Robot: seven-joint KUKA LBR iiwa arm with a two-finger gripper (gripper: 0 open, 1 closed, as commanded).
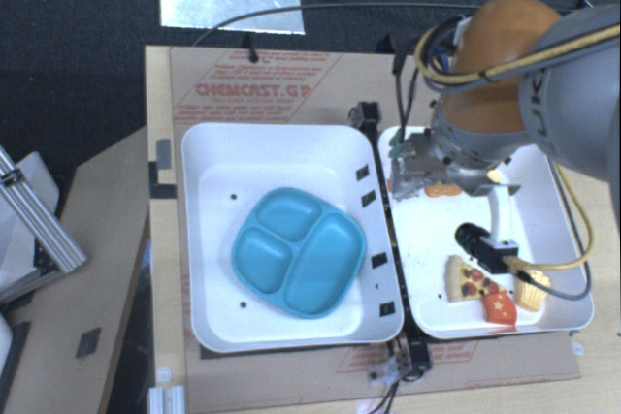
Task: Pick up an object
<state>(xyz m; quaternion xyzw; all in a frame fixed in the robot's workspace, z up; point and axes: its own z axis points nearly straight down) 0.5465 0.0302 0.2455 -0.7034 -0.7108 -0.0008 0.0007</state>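
Two white bins side by side. Left bin (pixel 194 208): blue divided plate (pixel 299 250) lies skewed across the middle and covers most of the floor, with bare strips along the far and left edges. Right bin (pixel 427 301): gripper (pixel 408 172) low at the far-left corner, close to the wall shared with the left bin; open or closed, cannot tell. Small orange piece (pixel 444 191) on the floor just beside the gripper, toward the bin's middle. Pizza slice (pixel 468 279), red piece (pixel 500 307) and yellow cupcake-like piece (pixel 532 288) bunched at the near-right corner, red piece almost at the near edge. Near-left floor bare, open room there.
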